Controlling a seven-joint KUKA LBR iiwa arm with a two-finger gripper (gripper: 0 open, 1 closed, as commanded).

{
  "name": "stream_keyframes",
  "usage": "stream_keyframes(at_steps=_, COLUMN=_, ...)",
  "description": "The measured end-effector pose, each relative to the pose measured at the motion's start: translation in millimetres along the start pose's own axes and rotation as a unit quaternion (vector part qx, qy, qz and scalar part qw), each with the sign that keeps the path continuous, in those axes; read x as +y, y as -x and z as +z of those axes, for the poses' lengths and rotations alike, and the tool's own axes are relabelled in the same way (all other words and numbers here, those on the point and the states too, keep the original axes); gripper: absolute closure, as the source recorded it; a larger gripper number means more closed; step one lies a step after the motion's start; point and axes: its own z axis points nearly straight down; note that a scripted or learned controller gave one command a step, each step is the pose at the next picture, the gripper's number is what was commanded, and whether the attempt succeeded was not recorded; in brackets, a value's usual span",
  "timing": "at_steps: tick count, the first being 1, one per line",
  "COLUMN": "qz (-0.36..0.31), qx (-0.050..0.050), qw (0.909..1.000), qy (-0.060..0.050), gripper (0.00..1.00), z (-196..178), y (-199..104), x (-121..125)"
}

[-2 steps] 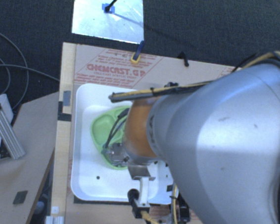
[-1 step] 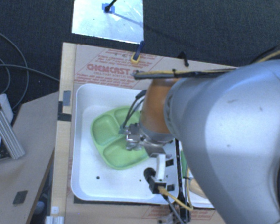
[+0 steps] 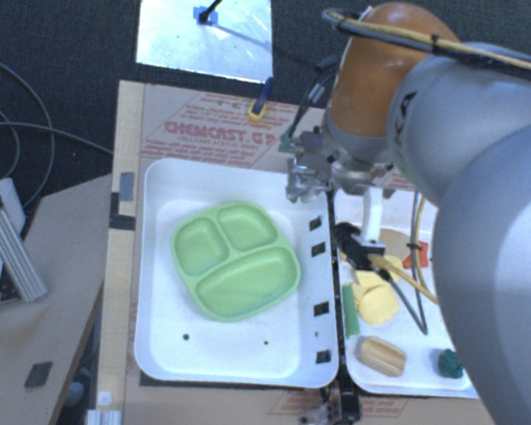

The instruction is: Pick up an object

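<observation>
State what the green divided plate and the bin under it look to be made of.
Green divided plate: probably moulded plastic, matte to satin; uniform pale green, rounded compartment ridges, soft highlights. Left bin: likely thin white plastic, smooth and slightly glossy; rolled rim, faint sheen, though painted metal cannot be ruled out.

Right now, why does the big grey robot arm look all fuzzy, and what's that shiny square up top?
In the camera view, the arm sits close to the lens, so it blurs, while the green plate in the left bin looks sharp. The shiny sheet glares with reflected light. Lighting is soft; shadows are faint.
</observation>
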Motion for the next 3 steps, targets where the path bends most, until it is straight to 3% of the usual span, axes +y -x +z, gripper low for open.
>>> stream_keyframes(at_steps=1, qz=-0.003, qx=0.000, qw=0.9999, qy=-0.011, gripper=1.00, z=45.6, y=-66.9, x=-0.7)
stream_keyframes(at_steps=2, qz=0.003, qx=-0.001, qw=0.9999, qy=-0.011, gripper=1.00, z=104.9, y=-8.7, x=33.9)
stream_keyframes(at_steps=3, qz=0.001, qx=-0.001, qw=0.9999, qy=-0.012, gripper=1.00, z=129.3, y=1.8, x=14.2)
